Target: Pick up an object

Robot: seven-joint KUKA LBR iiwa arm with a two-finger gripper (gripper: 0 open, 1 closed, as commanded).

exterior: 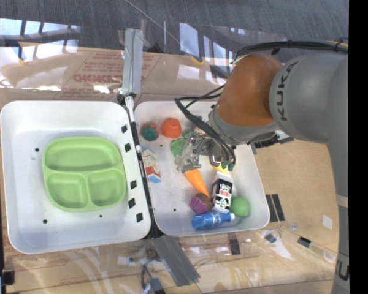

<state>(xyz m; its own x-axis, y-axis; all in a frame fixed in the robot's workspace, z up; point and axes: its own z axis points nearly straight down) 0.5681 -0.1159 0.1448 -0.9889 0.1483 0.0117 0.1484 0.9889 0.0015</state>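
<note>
A grey KUKA arm with an orange band reaches into the right-hand white bin (257, 182), its gripper (196, 150) lowered among a scatter of toy food; whether the jaws are apart or together cannot be told from this slanted overhead view, and nothing can be seen held between them.

Taking the gripper as the landmark: a toy carrot (196, 179) lies just below it, tip pointing up toward the metalwork. A green toy vegetable (178, 146) sits right beside it to the left, partly hidden. An orange tomato-like ball (170, 127) and a small green-and-red piece (149, 132) lie up and to the left, and a small red-and-white carton (151, 166) rests further left against the bin wall. Below the carrot are a purple piece (200, 203), a cow-patterned milk bottle (222, 192), a green ball (240, 207) and a blue bottle (211, 220).

The carrot looks the likeliest target. It appears to be light, hard, smooth plastic, and its taper could let it squirt out of a pinch near the tip; a grip across the thicker end, square to its length, seems safest.

The left bin (12, 164) holds a green divided plate (83, 171), well apart from the action.
</note>
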